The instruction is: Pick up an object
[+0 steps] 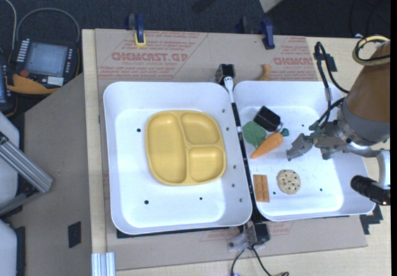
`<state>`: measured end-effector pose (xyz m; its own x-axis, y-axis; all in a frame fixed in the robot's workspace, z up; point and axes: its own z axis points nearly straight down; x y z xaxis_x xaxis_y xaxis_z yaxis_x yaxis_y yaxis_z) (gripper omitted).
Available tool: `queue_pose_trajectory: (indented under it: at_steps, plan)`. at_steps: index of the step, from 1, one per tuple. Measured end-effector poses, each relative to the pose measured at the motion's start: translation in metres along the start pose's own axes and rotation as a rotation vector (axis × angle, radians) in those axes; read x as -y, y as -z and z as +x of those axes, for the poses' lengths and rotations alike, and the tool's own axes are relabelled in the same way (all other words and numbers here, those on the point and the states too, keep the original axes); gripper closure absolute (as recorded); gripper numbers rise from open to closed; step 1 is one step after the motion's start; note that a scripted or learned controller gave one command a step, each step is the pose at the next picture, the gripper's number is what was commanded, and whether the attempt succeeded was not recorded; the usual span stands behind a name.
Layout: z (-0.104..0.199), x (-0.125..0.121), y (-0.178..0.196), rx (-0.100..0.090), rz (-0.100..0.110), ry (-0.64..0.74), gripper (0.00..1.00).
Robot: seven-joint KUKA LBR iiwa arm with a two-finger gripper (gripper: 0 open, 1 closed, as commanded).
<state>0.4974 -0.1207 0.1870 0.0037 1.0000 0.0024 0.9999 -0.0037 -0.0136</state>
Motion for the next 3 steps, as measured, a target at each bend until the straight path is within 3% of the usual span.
queue_pose_trajectory:
  at_steps: [1, 3]
  plan:
    - [0.000, -0.003, 0.006, 0.002, -0.013, 0.004, 0.00]
    - [0.004, 0.001, -0.103, 0.000, -0.006, 0.004, 0.00]
